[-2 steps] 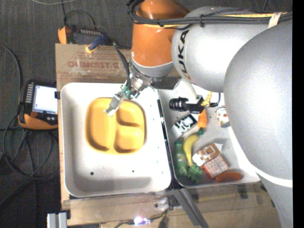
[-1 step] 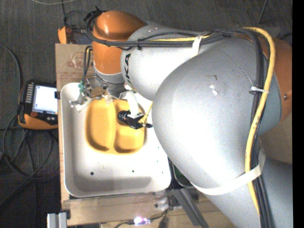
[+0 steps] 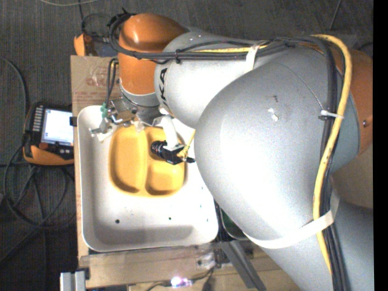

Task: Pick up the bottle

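Grey arm [image 3: 273,156], gripper [image 3: 108,123] over white bin [image 3: 145,226] — dark carpet [image 3: 36,47] around.

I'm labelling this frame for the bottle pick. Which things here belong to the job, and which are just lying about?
Job: white bin; gripper, at its upper end; yellow rounded thing lying in the bin, probably the bottle, though its shape is unclear.
Lying about: handheld unit with a lit screen, left of the bin; cables on the floor; cardboard sheet by the bin.

Reaches in from the right on a bulky grey arm [image 3: 273,144]. Carries an orange band [image 3: 142,47] at upper left, with the claw [image 3: 112,121] hanging just beneath.
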`<state>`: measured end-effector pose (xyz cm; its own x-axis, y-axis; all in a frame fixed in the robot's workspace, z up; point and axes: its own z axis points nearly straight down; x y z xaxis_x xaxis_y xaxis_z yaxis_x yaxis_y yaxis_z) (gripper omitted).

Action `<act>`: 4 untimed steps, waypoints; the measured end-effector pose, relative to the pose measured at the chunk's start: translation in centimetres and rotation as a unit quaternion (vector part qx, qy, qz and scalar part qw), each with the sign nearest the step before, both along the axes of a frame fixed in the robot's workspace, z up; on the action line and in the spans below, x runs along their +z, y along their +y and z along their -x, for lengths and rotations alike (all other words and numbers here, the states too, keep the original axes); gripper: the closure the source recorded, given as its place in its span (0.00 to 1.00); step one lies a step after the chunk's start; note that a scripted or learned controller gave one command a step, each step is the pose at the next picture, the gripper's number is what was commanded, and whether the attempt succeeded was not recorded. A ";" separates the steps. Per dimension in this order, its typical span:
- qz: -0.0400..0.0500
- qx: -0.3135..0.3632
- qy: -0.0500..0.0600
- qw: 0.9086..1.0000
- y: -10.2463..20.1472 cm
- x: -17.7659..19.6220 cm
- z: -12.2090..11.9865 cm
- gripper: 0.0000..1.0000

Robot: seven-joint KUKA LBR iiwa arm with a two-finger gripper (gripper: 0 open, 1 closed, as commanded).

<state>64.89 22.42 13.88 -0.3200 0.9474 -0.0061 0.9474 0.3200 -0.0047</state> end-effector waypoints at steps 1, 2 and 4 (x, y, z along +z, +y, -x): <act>-0.007 0.233 -0.008 0.972 -2.4 -4.5 1.1 0.00; -0.016 0.312 -0.016 0.950 -4.6 -4.4 1.9 0.00; -0.012 0.395 -0.018 0.918 -8.0 -4.3 5.3 0.00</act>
<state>59.57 14.40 9.57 -0.9080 0.4189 -0.0113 0.4182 0.9075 0.0378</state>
